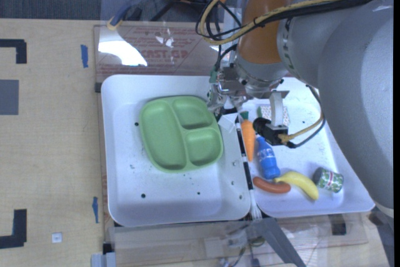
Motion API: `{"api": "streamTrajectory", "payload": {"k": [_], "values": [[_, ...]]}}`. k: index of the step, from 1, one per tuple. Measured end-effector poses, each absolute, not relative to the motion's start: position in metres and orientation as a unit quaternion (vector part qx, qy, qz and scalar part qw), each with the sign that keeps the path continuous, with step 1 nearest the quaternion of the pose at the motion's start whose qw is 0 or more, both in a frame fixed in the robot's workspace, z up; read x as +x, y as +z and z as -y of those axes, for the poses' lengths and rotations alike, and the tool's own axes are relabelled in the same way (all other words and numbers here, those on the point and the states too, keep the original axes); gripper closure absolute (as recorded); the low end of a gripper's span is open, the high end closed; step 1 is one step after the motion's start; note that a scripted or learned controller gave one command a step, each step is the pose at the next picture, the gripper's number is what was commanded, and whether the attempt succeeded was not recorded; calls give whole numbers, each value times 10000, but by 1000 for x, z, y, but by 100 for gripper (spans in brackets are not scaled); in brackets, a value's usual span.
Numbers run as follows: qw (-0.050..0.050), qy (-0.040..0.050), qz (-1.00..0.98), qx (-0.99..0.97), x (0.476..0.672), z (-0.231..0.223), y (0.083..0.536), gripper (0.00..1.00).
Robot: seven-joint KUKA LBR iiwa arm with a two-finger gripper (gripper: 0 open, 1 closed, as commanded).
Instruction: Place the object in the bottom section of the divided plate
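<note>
Grey arm (325, 40) bends over green plate (181, 133).

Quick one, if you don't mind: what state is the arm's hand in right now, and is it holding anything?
Hand: cannot be told; it sits over the right rim of the green divided plate, with nothing visibly held.

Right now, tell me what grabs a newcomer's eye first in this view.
The green divided plate stands out first, lying in the left white bin. Next comes the big grey arm with its orange band, reaching in from the right, its gripper at the plate's upper right edge. Then a cluster of colour in the right bin: a carrot, a blue bottle, a sausage, a banana and a small green can.
</note>
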State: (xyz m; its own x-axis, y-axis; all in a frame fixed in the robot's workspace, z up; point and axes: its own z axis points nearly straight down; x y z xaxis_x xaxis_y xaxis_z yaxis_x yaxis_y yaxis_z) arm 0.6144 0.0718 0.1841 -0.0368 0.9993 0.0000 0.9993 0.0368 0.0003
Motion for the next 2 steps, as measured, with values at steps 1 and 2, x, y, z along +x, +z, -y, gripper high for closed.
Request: {"api": "streamTrajectory", "payload": {"k": [1,2], "values": [[0,1,-7000,7142,603,-122,134,100],[0,-2,-7000,7142,603,-121,134,0]]}}
